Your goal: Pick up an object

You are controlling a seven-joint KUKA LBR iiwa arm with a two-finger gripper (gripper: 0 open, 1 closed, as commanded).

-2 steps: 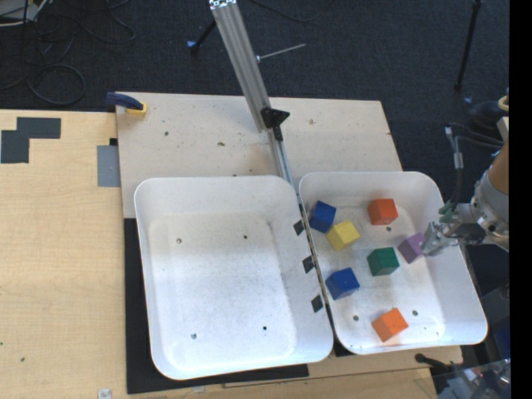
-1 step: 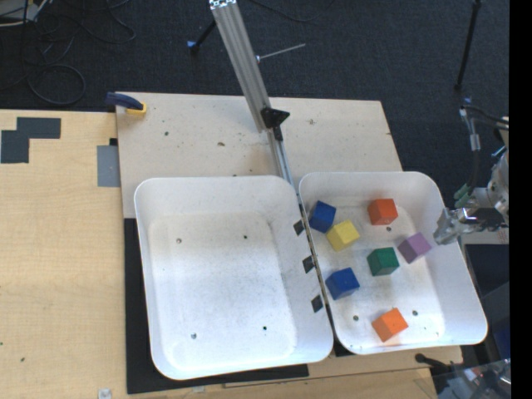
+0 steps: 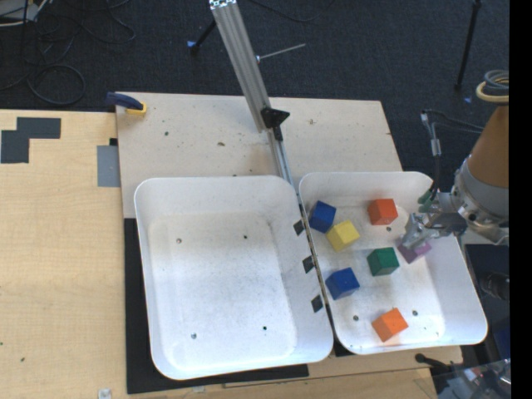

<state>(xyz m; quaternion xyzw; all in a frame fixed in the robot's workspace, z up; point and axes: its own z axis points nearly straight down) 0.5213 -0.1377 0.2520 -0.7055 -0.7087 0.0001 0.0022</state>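
My gripper [image 3: 415, 241] hangs over the right side of the right bin [image 3: 465, 327], reaching in from the right. A small purple block [image 3: 416, 251] sits tilted between its fingertips, and the fingers are shut on it. Just left of it in the bin lies a green cube [image 3: 383, 261]. A red-orange cube [image 3: 382, 211] rests further back. A blue cube [image 3: 322, 216] and a yellow cube [image 3: 342, 235] touch near the bin's left wall. A second blue cube [image 3: 342, 283] and an orange cube [image 3: 390, 324] lie nearer the front.
The left bin [image 3: 166, 339] stands beside the right one, with black clips along the shared wall [image 3: 306, 260]. A slanted metal post [image 3: 245, 65] rises behind the bins. Wooden bench surface [image 3: 58, 248] lies to the left.
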